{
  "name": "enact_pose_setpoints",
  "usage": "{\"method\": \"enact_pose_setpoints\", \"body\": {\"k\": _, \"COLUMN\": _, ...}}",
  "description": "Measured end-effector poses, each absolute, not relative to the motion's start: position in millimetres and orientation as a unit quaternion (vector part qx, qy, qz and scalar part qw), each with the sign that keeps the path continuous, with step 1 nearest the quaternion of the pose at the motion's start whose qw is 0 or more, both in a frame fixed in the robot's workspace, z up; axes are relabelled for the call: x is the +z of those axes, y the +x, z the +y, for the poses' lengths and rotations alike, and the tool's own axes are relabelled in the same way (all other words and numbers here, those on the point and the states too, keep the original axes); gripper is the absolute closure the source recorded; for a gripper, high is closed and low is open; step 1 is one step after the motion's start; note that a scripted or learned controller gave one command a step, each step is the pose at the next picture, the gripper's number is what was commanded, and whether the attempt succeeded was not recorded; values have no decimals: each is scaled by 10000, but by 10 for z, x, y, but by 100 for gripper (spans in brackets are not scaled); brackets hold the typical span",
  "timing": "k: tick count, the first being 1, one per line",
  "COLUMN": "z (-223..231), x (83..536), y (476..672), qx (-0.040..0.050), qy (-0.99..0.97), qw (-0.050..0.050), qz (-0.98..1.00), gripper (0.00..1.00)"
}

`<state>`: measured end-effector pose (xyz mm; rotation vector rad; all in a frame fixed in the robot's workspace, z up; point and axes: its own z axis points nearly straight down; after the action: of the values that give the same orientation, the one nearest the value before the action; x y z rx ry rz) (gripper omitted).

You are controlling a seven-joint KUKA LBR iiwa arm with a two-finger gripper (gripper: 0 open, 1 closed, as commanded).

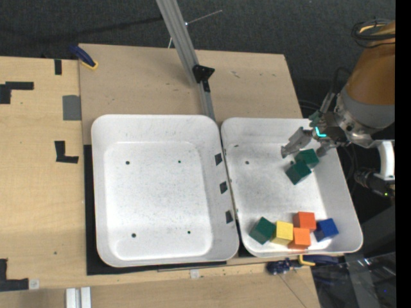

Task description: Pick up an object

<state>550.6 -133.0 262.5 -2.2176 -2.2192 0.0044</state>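
A dark green block (300,169) is seen in the right bin (257,140) directly under the hand (307,147), apparently gripped btwn its fingers w/ the lower part hanging free, while other blocks (294,229) are left clustered at the near edge.

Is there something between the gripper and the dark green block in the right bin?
Nothing visible blocks it. The gripper is right above the dark green block in the right bin, seemingly touching it. The other blocks lie apart, clustered at the bin's near edge.
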Motion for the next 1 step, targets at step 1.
{"method": "enact_pose_setpoints", "body": {"k": 1, "z": -1331, "x": 2645, "y": 5513, "qx": 4, "qy": -7064, "qw": 5, "qz": -7079, "gripper": 0}}
